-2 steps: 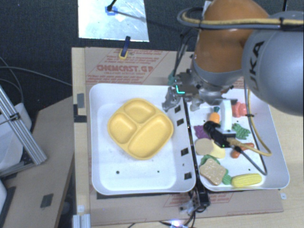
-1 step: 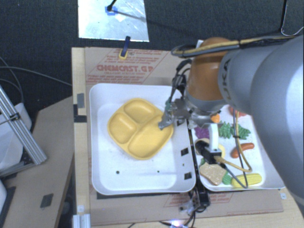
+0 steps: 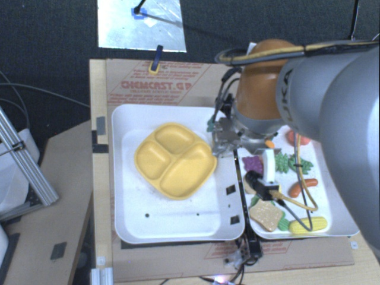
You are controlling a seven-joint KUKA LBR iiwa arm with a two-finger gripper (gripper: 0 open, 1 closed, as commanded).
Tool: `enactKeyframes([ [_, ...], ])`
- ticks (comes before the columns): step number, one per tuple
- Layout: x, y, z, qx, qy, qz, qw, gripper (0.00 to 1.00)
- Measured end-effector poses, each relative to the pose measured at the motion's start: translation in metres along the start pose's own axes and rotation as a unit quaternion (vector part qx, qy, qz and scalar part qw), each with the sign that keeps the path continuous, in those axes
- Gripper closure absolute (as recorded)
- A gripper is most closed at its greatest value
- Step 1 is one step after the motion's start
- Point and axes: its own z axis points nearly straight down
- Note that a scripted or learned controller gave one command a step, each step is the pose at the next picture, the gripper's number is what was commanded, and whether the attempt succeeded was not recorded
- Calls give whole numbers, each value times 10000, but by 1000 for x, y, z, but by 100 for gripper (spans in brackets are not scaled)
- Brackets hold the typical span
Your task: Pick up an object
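Camera view puts my gripper (image 3: 222, 136) at the yellow plate's (image 3: 175, 160) right rim; whether it grips, I cannot tell. I should seat squarely on that rim before lifting.

Red print on the brown cardboard sheet (image 3: 178, 79), at about twelve o'clock from the left bin (image 3: 172, 218), seems to read "CHEMCAST GP"; the smaller lines around it are too blurred.
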Motion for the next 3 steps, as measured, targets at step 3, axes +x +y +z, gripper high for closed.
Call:
enactKeyframes([
  [3, 101, 1, -41, -40, 8, -22, 10000, 100],
])
